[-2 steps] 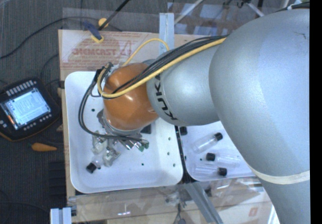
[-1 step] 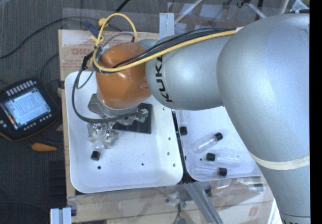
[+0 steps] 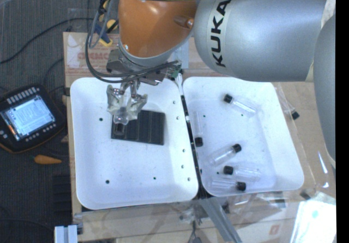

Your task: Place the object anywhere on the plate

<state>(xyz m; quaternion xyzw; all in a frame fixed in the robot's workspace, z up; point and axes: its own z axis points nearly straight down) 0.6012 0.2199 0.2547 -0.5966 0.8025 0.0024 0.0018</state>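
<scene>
Hovering over the left end of the black plate, the gripper gives no clear sign of being clenched or released. Right of the plate, several clear black-capped vials lie scattered in the neighbouring white bin.

Matt black plate, glossy white bins

The bench bears a left bin and right bin side by side.
</scene>
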